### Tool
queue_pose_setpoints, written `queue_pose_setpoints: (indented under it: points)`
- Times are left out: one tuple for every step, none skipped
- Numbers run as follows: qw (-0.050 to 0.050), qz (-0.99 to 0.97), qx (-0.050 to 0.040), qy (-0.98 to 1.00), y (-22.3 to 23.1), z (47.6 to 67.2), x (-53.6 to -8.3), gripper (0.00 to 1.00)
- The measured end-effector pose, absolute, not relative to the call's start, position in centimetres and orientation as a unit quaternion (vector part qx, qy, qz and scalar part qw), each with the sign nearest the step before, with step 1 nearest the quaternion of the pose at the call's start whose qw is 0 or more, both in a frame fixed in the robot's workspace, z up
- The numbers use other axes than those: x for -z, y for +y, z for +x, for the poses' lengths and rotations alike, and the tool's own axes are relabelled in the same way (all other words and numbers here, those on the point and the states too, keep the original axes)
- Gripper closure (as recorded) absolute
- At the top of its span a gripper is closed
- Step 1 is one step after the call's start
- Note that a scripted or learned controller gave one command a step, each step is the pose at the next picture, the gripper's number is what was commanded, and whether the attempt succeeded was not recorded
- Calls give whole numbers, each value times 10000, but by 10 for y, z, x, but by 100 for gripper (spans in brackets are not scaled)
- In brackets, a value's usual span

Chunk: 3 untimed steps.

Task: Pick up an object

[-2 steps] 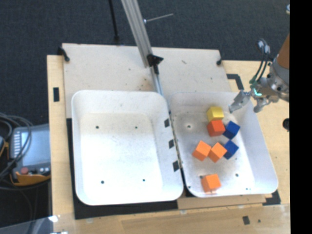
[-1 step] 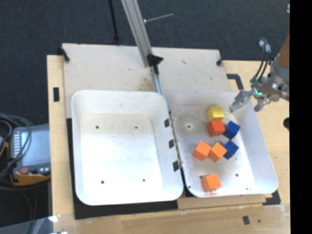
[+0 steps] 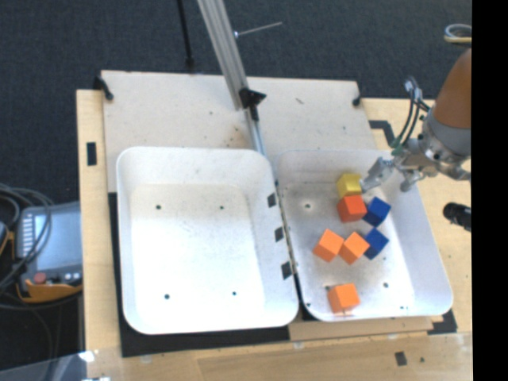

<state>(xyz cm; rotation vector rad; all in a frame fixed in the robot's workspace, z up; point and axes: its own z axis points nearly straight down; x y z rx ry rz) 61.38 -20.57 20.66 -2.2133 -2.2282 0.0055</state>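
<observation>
Claw (image 3: 386, 171) hangs over the right bin (image 3: 421, 292), just beside the yellow cube (image 3: 348, 184); whether it is spread or shut, I cannot tell. Judged best: descend straight onto that cube, clearing the touching red-orange cube (image 3: 352, 207).

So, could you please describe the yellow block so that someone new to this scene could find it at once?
Look in the right-hand white bin, where a cluster of small cubes sits. The yellow block is the one at the far end of that cluster, just beyond the red-orange cube and close to the tool. It is the bin's one yellow piece among orange and blue ones.
</observation>
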Motion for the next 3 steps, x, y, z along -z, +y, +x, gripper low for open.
queue_pose_setpoints:
  points:
    - [6, -7069, -18, -7073, -207, 615, -145, 0]
    - [-75, -7064, 29, -7078, -209, 619, -138, 0]
    - [-86, -7063, 37, -7079, -210, 620, -148, 100]
